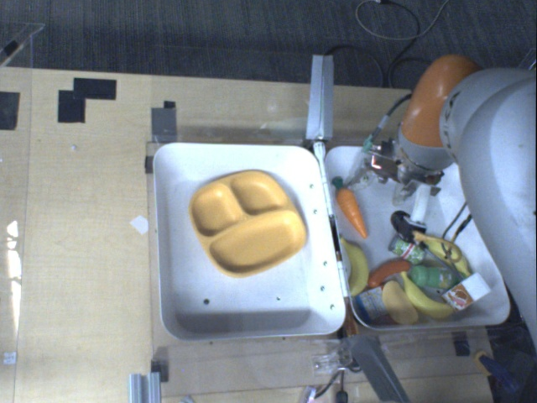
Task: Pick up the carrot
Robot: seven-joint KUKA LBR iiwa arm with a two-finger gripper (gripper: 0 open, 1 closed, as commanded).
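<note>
The carrot (352, 212), orange with a small green top, lies against the left wall of the right bin (497, 311), pointing toward the bin's front. My gripper (401, 183) hangs over the back of that bin, just right of the carrot and slightly behind it. The grey wrist and orange band (436, 99) rise above the gripper and hide part of it. The carrot rests on the bin floor, apart from the gripper.
A yellow divided plate (248, 222) sits in the left bin (176, 309). In front of the carrot, the right bin holds bananas (428, 299), a red item (388, 271), a green bottle (432, 274), a small black object (403, 222) and a little carton (466, 292).
</note>
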